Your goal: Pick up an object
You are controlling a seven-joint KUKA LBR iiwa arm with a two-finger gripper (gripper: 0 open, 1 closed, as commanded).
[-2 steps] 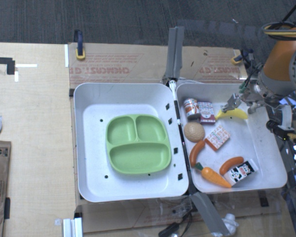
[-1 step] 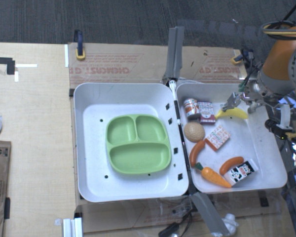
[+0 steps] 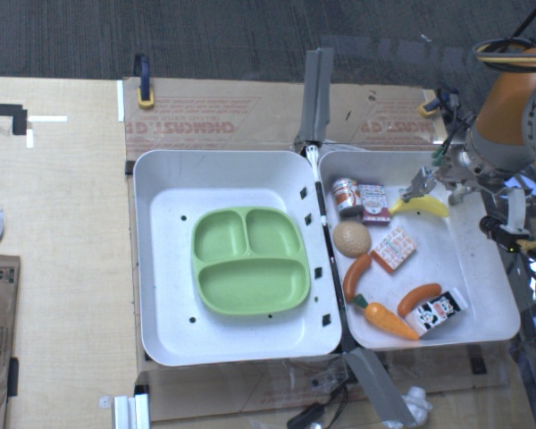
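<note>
Camera view, left to right: a green divided plate (image 3: 250,262) lies in the left bin (image 3: 152,266). Food toys crowd the right bin (image 3: 482,266), a banana (image 3: 424,206) at its far side, pinched at its near tip by the gripper (image 3: 422,186).

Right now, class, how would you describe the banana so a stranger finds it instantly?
Look in the right-hand white bin, toward its far edge. There, beside the robot's hand, lies the banana: the only yellow, curved item, unlike the boxes and sausages nearer the front.
</note>
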